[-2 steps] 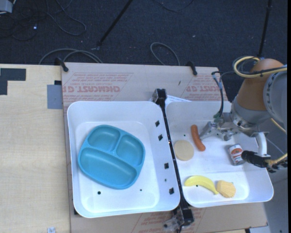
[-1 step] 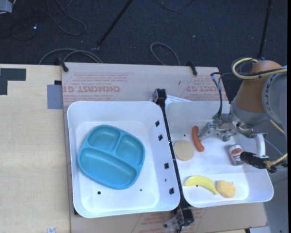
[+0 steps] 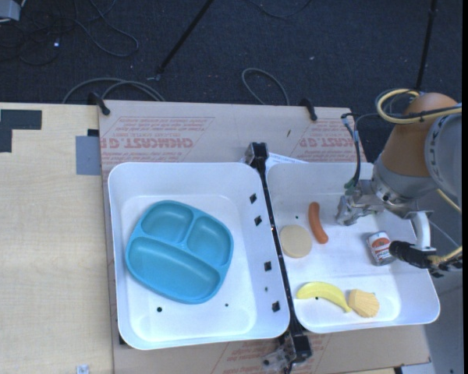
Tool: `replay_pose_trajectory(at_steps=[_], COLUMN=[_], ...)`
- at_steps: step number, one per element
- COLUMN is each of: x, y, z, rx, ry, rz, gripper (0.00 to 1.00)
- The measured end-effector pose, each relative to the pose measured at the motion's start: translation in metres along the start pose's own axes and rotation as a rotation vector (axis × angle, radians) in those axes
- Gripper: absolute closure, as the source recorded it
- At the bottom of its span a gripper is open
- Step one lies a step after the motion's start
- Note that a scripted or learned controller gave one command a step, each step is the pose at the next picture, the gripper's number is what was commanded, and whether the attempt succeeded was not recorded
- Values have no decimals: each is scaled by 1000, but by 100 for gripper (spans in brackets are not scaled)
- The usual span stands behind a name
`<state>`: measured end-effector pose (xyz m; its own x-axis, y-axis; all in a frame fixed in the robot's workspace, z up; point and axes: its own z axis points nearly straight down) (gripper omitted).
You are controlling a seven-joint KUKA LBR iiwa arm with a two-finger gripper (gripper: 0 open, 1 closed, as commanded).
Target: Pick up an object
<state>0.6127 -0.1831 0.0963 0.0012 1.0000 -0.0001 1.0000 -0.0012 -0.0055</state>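
Two shallow white bins sit side by side on my pale wooden counter (image 3: 39,240). The left white bin (image 3: 140,179) holds a blue plastic plate with three compartments (image 3: 179,250), lying flat near its middle. The right white bin (image 3: 405,310) holds the small things: a round tan disc (image 3: 296,241) lies close to the black divider, with a slim orange-red sausage (image 3: 318,222) just beside it. Nearer the front rim, a yellow banana (image 3: 324,294) lies touching a yellow corn-like piece (image 3: 364,303). Further right, a small red-and-white can (image 3: 380,248) lies on its side. My fingers (image 3: 351,209) hover above the bin's back right part, between sausage and can, pinching nothing; whether they are spread, I cannot tell.
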Motion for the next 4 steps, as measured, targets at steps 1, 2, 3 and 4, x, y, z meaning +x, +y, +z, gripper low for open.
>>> replay_pose_trajectory(at_steps=[1, 2, 3, 4], x=[3, -1, 7, 65], y=[2, 0, 1, -18], z=[-42, -84, -142, -145], rx=[-5, -5, -8, 0], ry=[1, 0, 0, 3], rz=[-3, -1, -4, -6], gripper=[100, 100, 100, 100])
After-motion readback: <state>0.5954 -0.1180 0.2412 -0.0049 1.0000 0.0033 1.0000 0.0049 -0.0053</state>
